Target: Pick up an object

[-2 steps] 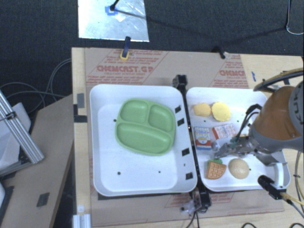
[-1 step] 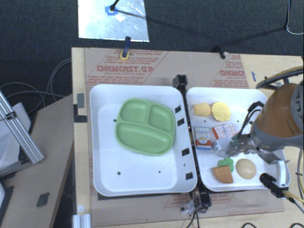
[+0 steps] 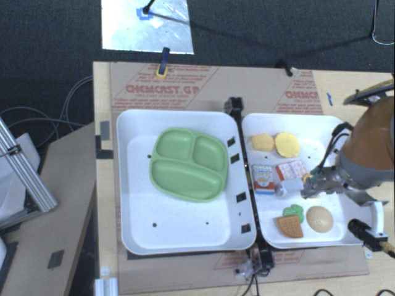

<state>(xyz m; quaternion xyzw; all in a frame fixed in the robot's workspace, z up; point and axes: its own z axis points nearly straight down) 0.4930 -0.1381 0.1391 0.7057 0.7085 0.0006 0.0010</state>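
- While the arm (image 3: 370, 147) reaches in over the right bin (image 3: 333, 121), its gripper (image 3: 310, 187) sits low among the items there, roughly at the bin's middle.
- Whether the gripper is spread or closed cannot be told at this angle; nothing is plainly seen held in it.
- Candidates for the pick all lie in the right bin: two yellow round pieces (image 3: 276, 143) near the far wall, a small printed carton (image 3: 263, 178) by the divider, a red-and-white packet (image 3: 290, 168) just beside the gripper, and a green-topped orange piece (image 3: 291, 222) with a beige round piece (image 3: 320, 219) near the front wall.
- The red-and-white packet looks the nearest target, close to or touching the gripper, though contact is not certain.
- In the left bin (image 3: 142, 227) lies a green divided tray (image 3: 188, 164), well apart from the arm.
- My judgement: the reach and descent appear done, but every item rests on the bin floor, so the grasp is unconfirmed and the lift is yet to come.
- Crowding around the packet could cause a slip or a nudge of neighbours.
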